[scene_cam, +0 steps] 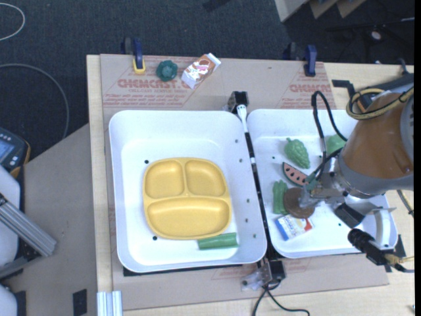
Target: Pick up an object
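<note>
My gripper hangs low in the right bin, at the end of the grey and orange arm coming in from the right. It sits just above and to the right of a brown round piece, close to touching it. A dark green piece lies to the left of the brown one. A watermelon slice and a bumpy green fruit lie farther back. A white, blue and red packet lies in front. A light green item is partly hidden behind the arm.
The left bin holds a yellow divided plate and a green stick near its front wall. On the board behind the bins lie a teal round thing and a small carton. Black cables loop beside the arm.
</note>
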`<state>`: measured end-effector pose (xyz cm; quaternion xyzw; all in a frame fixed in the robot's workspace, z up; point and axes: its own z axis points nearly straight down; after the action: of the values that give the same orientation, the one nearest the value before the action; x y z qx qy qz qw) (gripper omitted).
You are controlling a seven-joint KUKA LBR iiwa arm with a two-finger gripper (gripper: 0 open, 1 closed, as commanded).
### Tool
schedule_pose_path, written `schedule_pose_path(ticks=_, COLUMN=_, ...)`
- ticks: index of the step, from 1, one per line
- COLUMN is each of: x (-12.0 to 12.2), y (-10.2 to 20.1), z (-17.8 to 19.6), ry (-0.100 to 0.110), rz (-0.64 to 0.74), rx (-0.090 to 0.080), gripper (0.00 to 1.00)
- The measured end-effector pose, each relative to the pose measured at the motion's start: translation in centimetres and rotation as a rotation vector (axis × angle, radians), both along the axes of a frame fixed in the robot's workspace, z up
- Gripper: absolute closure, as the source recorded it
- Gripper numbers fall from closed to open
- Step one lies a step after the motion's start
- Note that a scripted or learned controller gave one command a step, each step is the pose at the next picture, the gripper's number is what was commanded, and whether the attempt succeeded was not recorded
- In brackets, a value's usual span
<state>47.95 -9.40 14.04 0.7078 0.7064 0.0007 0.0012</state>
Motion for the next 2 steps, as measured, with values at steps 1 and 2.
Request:
schedule_pose_path(ticks=1, x=4.4, y=5.3, z=4.7, ry=-0.005, rz=0.009, rx=0.001, gripper=1.00)
schedule_pose_path(ticks=2, x=0.0, y=7.2, z=21.5, ry=-0.012, rz=0.007, rx=0.002, gripper=1.00)
